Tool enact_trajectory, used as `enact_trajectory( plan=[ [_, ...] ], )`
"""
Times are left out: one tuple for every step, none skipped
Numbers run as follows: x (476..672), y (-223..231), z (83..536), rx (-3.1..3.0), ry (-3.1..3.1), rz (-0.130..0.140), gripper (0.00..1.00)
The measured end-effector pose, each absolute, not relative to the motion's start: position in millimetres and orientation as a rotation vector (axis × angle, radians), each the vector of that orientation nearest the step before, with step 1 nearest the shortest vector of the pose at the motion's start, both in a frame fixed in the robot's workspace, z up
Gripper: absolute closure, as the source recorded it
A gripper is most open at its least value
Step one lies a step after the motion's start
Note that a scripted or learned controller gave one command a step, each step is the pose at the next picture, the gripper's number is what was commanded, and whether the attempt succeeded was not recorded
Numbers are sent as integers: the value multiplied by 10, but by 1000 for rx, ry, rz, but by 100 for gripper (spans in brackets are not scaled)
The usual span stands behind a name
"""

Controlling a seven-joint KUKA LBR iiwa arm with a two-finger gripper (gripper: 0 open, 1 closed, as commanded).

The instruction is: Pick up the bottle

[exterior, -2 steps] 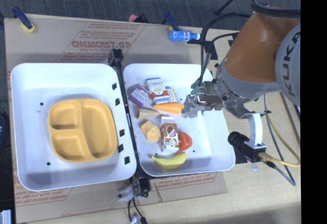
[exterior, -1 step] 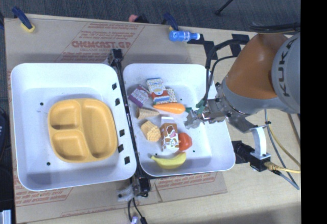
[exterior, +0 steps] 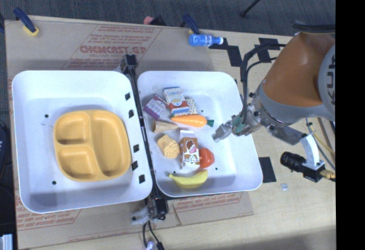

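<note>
Where the heap in the right bin [exterior: 242, 154] thins out, the bottle [exterior: 189, 152], brown and white, lies on its side; I take it for the bottle, though its shape is not plain; a cracker [exterior: 166, 145] lies just left of it, a tomato [exterior: 207, 157] touches its right side, and a banana [exterior: 189, 179] lies just below; a carrot [exterior: 189, 121] lies above it, with small cartons [exterior: 178, 100] beyond; the gripper [exterior: 223, 129] hovers over the bin's right part, apart from the bottle; whether the claw is apart or together I cannot tell; a yellow tray [exterior: 91, 144] sits in the left bin [exterior: 28, 95].
</note>
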State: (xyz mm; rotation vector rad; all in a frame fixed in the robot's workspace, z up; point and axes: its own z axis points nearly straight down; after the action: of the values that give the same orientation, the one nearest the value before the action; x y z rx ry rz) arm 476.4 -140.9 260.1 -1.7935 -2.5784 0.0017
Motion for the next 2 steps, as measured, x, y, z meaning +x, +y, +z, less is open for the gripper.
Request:
enact_trajectory(
  plan=[
    [4769,-709,2839,-1558,-2728,1,100],
    [4756,-862,1907,-1547,-2729,3,100]
  ],
)
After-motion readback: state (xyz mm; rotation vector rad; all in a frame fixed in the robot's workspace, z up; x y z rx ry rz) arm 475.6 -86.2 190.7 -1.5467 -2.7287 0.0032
